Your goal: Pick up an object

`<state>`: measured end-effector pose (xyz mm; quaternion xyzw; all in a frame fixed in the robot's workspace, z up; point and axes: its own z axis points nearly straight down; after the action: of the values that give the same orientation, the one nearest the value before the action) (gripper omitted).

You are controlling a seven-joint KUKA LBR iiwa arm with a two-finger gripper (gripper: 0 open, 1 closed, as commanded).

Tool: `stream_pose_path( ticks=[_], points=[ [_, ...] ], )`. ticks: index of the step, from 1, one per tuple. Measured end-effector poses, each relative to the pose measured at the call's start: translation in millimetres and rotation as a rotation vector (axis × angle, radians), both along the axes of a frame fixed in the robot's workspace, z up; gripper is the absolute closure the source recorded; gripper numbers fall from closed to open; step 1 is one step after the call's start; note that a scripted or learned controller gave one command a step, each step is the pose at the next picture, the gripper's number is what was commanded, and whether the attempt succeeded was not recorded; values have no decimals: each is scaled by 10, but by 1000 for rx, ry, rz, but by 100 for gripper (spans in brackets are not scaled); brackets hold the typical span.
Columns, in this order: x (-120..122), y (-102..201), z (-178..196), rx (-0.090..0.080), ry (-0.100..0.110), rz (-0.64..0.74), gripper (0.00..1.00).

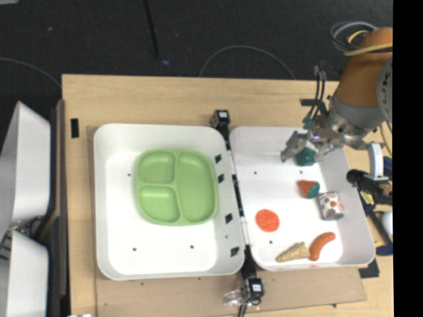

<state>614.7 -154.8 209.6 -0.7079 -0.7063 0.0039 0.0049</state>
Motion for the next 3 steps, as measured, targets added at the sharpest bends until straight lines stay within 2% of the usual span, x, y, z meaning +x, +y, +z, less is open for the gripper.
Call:
stream_pose_path(
  ticks=[1,2,3],
  points=[
    [29,3,85,-2,-14,3,0],
    [60,81,-473,-3,-10,5,0],
    [-11,139,-961,-3,-10,2,0]
  ],
)
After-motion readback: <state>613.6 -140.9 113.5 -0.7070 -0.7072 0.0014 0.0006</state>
